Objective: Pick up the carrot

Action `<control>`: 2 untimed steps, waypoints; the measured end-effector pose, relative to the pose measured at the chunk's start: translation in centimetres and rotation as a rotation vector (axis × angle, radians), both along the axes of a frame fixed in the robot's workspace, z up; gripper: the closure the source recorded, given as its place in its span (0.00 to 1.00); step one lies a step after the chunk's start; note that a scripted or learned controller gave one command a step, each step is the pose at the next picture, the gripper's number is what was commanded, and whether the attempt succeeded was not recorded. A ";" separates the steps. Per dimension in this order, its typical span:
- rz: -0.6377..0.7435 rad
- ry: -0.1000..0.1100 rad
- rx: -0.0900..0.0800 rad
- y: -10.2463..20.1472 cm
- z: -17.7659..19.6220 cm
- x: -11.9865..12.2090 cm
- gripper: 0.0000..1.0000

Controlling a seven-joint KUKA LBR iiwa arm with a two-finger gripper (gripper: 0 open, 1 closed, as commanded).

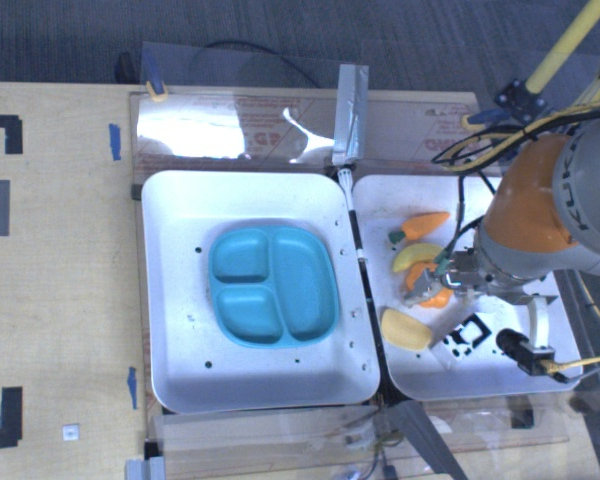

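camera view, looking down at a slant on two shallow white bins side by side on the bench. left bin (170, 208) holds a blue divided plate (273, 284) with three compartments, sitting about centre, nothing on it. right bin (380, 193) holds the food items and the arm's working end.

arm (540, 213) comes in from the right, grey with the orange band above the wrist, reaching down over the middle of the right bin. gripper (448, 273) sits low among the items; how far it is open cannot be made out, and whether it has hold of anything cannot be told either.

carrot (425, 225): orange with a green end, lying near the top of the right bin, pointing roughly left to right, up and left of the gripper and apart from it. just below it a yellow banana-like piece (414, 257), curved, close to the gripper's left side. small orange pieces (430, 296) touching or right under the gripper, partly hidden by it. a pale yellow wedge (406, 330) lower left in the same bin, near the dividing wall. a black-and-white marker tag (467, 334) lies on the bin floor just right of the wedge.

yellow and black cables (480, 133) run behind the arm at upper right.
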State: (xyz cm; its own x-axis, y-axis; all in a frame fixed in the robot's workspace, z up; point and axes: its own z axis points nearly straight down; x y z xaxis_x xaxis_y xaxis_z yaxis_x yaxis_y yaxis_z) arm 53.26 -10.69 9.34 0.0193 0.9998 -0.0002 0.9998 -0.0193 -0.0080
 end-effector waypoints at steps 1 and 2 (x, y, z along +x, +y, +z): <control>0.014 -0.015 -0.001 0.2 8.3 4.2 0.00; -0.156 -0.011 -0.003 -4.2 10.3 5.7 0.00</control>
State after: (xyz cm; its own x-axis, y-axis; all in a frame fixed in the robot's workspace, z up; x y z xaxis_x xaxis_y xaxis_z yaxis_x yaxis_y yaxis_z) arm 58.98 -14.88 19.65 0.1740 0.9847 -0.0020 0.9847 -0.1740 0.0035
